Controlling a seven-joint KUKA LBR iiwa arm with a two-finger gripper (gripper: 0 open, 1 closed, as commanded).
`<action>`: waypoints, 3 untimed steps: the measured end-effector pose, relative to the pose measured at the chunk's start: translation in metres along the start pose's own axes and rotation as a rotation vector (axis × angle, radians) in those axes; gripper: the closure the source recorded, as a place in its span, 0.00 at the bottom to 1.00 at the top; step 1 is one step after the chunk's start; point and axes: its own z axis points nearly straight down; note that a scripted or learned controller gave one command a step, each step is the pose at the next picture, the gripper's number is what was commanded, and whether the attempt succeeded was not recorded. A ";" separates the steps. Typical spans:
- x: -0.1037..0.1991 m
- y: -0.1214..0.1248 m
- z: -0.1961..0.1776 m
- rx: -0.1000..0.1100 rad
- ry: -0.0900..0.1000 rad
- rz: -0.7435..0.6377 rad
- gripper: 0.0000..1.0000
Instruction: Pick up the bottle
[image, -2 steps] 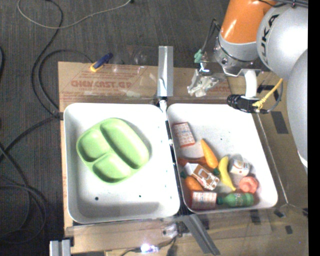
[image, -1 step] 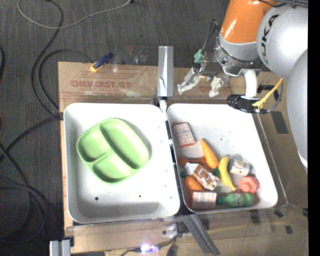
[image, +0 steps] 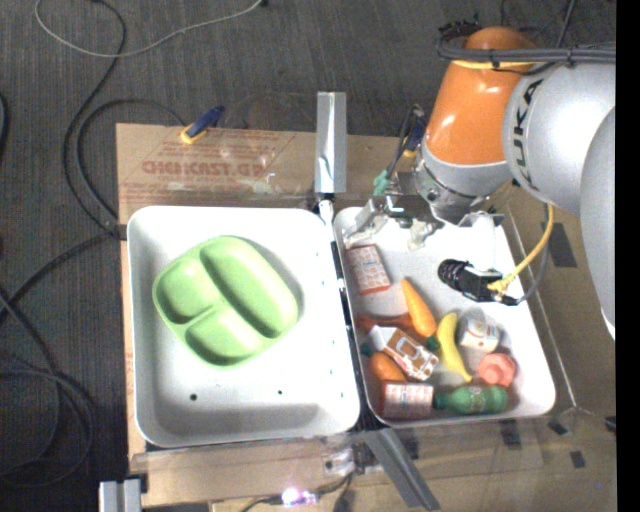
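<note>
the green bottle (image: 470, 400) lay on its side against the wall of the right bin (image: 537, 345) farthest from the claw (image: 388, 228), well apart from it and untouched, so the pick-up looked not yet begun. the claw hung over the opposite end of that bin, its fingers spread with nothing between them. what was left, as i judged it: cross the bin, come down on the bottle, close and lift.

a brown can (image: 405, 400) lay at the bottle's end, seemingly touching it, and a pink object (image: 497, 370) sat just beside the bottle on the claw's side. between bottle and claw lay a banana (image: 450, 345), a white cup (image: 478, 330), a printed packet (image: 410, 352) and a carrot (image: 418, 308). nearest the claw, just below it, was a red-and-white box (image: 367, 268).

the left bin (image: 300, 400), off to the claw's side past the shared wall, held a green divided plate (image: 225, 300)
</note>
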 end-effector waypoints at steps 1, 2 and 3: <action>0.000 0.000 -0.008 0.002 0.001 0.001 1.00; 0.010 -0.067 -0.146 -0.004 -0.002 0.078 1.00; -0.035 -0.058 -0.102 -0.002 -0.002 0.098 1.00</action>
